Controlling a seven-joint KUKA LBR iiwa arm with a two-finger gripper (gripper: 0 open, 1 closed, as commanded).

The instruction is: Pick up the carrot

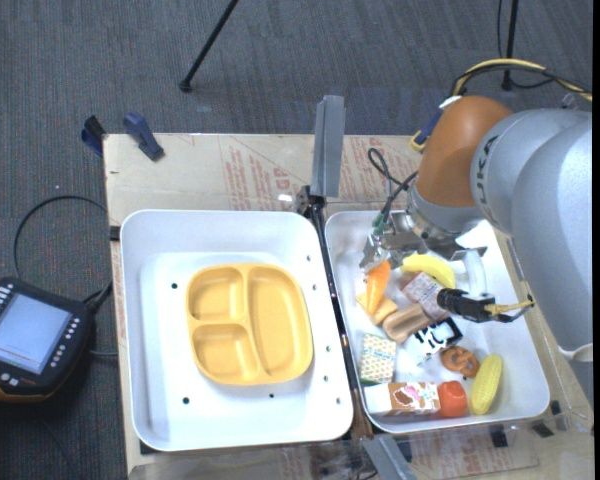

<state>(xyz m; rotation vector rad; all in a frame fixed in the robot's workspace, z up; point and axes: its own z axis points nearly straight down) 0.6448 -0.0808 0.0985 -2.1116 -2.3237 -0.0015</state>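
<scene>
arm [525,183] reaches in from right, bent over right bin [540,378] to get at food pile | gripper [383,240] just above carrot [377,286], jaw state unreadable | carrot lies at pile's left edge beside banana [429,267]

Left bin [145,268]: a yellow three-part plate [248,323] is held at its middle.
Right bin [525,368]: a banana [429,266], a bread roll [403,320], a small patterned carton [378,357], a corn cob [487,383], a pretzel [459,359] and a red-capped box [417,398] are crowded together.
Floor, left: a handheld control pad [25,340] with its cable is seen.
Bench top, far left: a blue clamp [141,135] is laid beside the edge.
</scene>
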